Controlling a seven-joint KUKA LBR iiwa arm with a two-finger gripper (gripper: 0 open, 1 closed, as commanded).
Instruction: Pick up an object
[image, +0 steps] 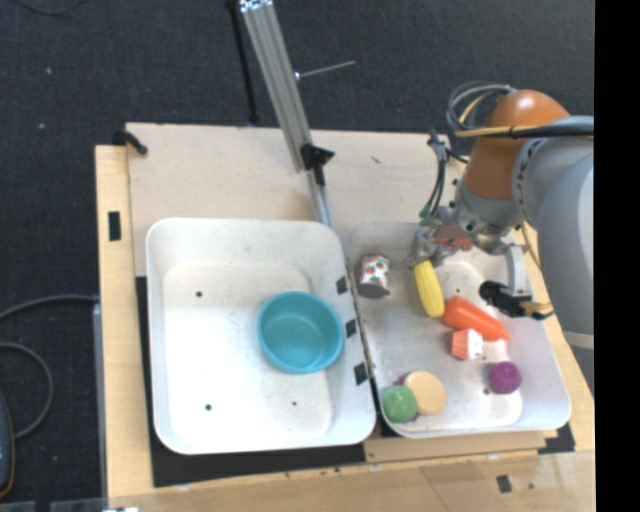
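The arm (540, 190) reaches in from the right over the far corner of the right bin (548, 398), its orange band above the wrist and its gripper (437, 248) low near that bin's back wall. The gripper sits right at the upper tip of a yellow toy (430, 290), which lies lengthwise on the bin floor, pointing roughly from the back wall toward the front. Whether the gripper is spread or pressed together cannot be told from this angle, and nothing can be seen pinched in it. Whether it touches the yellow toy cannot be told either. Just to the right of the yellow toy lies an orange carrot (475, 316), tilted, its thick end near the toy's lower tip. Below the carrot sits an orange and white block (470, 346), and a purple ball (503, 377) rests nearer the front right corner. At the front left corner of the same bin a green ball (400, 403) and a tan disc (427, 391) lie touching each other. A small can (374, 274) with red marks stands at the bin's left wall, apart from the yellow toy. The left bin (160, 240) holds a blue bowl (300, 331), upright, near its right side. Both bins rest side by side on the pale bench (200, 170), and a metal rail (280, 80) slants down from the top toward the gap between them.
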